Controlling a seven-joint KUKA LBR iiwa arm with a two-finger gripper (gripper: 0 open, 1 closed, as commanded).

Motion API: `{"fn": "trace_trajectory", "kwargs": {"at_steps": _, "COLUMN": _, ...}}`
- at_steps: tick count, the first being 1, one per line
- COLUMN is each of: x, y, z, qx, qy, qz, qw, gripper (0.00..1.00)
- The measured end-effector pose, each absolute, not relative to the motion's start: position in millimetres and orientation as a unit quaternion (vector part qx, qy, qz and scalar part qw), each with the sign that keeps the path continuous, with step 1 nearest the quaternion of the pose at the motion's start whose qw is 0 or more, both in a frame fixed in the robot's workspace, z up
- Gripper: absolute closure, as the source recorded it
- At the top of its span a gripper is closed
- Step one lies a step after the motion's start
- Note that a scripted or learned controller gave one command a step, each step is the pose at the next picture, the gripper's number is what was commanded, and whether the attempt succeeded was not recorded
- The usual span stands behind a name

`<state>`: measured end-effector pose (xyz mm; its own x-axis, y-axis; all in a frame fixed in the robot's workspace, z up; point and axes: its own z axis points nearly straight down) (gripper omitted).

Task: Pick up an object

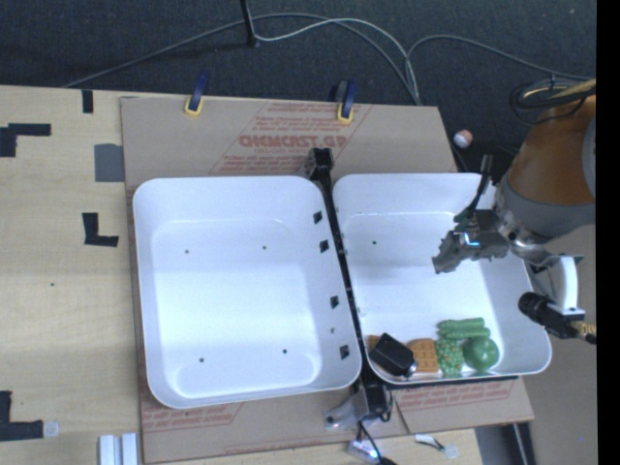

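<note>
The pale wooden desk (pixel 58 289) carries a brown printed cardboard sheet (pixel 281 139), and two shallow white plastic bins, left (pixel 232 289) and right (pixel 417 211), sit side by side on it.

The arm (pixel 542 197) is a thick, rounded body, its upper segment a broad orange-brown band that curves like a barrel, with a smooth grey collar beneath it. Below the collar sits a paler grey ring at the wrist. A thin black cable (pixel 481 194) runs along the wrist's side down to the gripper (pixel 455 252), which is a small, dark, angular block of grey and black parts with a tiny blue glint on it. A white bracket (pixel 565 284) hangs off the wrist, and a black cylindrical piece (pixel 542 311) juts out beside it.
</note>
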<state>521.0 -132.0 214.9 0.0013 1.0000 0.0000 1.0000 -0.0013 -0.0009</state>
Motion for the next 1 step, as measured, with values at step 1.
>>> {"fn": "trace_trajectory", "kwargs": {"at_steps": 1, "x": 548.7, "y": -134.6, "z": 216.6, "qx": -0.707, "qy": -0.707, "qz": 0.0001, "qw": 0.0, "gripper": 1.0}}
